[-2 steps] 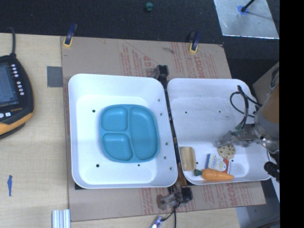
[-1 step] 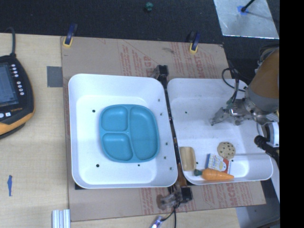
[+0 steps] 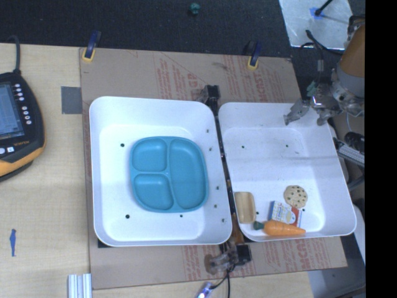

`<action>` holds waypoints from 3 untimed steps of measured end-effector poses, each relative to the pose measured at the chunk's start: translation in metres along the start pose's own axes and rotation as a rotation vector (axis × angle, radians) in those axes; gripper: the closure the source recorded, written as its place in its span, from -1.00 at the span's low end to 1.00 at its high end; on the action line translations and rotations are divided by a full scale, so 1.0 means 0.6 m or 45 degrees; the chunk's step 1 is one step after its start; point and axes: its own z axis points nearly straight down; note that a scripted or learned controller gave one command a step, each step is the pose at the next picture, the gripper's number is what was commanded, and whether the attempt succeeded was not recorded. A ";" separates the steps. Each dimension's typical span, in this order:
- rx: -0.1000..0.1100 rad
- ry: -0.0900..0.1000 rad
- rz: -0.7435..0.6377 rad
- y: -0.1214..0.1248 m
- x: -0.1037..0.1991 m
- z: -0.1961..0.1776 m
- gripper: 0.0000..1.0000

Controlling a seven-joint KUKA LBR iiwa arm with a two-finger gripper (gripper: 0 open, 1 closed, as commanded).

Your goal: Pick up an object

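Two shallow white bins sit side by side on a brown cardboard sheet [image 3: 186,79] laid over the desk [image 3: 43,216].

Left bin [image 3: 105,166]: holds one blue divided plate [image 3: 169,173] with three compartments, lying flat near the bin's middle. Nothing rests on the plate.

Right bin [image 3: 279,148]: its contents are all clustered along the near edge. From left to right: a tan slice-of-bread toy [image 3: 244,207] near the near-left corner; a small carton with red and white print [image 3: 283,212]; an orange carrot [image 3: 283,229] lying lengthwise just nearer than the carton and touching or almost touching it; and a round chocolate-chip cookie [image 3: 296,195] just beyond the carton.

Arm: enters from the right, with an orange band [image 3: 353,54] visible at the frame's edge. The claw [image 3: 305,112] hangs over the far-right corner of the right bin, well apart from the cluster of objects. Its two fingers are spread apart and nothing lies between them.

Surroundings: a teach pendant [image 3: 15,126] with an orange and black housing lies on the desk at far left. Two blue-handled clamps [image 3: 92,45] pin the cardboard's far edge.
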 end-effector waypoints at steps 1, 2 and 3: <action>0.008 0.002 0.000 -0.118 0.087 0.120 -1.00; 0.000 -0.001 -0.001 -0.001 0.006 -0.013 -1.00; 0.009 0.001 0.000 -0.120 0.073 0.098 -1.00</action>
